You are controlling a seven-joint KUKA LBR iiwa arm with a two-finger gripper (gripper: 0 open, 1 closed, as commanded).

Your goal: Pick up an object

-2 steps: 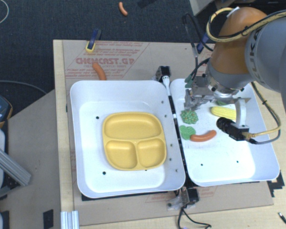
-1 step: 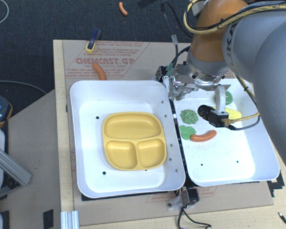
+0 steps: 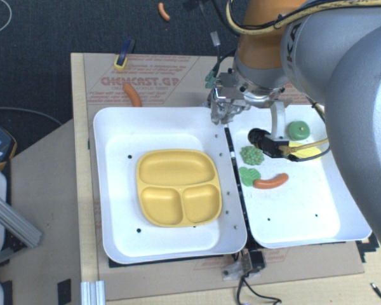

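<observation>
The hand (image 3: 223, 112) is hovering over the bins' shared back rim, its grip state impossible to tell, while the arm is hiding part of the right bin (image 3: 305, 224), where a sausage (image 3: 270, 182), broccoli (image 3: 251, 155) and green disc (image 3: 298, 130) are lying.

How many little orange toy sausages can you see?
3. One small orange sausage lies on the dark floor up top, one orange sausage on the brown board behind the left bin, one in the right bin. The arm may hide more.
</observation>
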